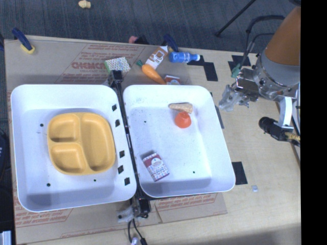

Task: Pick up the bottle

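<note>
Progress on the pick appears to be nil, judging by how things lie. The bottle, a small blue one lying on its side, rests on the cardboard sheet behind the right bin, outside both bins and just past that bin's far rim. Beside it lie a white-and-orange packet and a carrot-like orange piece, with a patterned sachet further to the left.

The gripper hangs over the bare bench to the right of the right bin, well apart from the bottle and nearer the camera than it. Its fingers are pale and blurred against the bench; nothing can be seen between them, and how far they are parted cannot be told from this view.

Inside the right bin sit a red round object touching a tan bread-like piece, and a small red-and-white box near the front. The left bin holds a yellow divided tray.

What remains is, in effect, the whole job: the arm would need to travel left and away from the camera to the bottle, descend, close on it and lift. The neighbouring packet lies close enough that it could get in the way.
</note>
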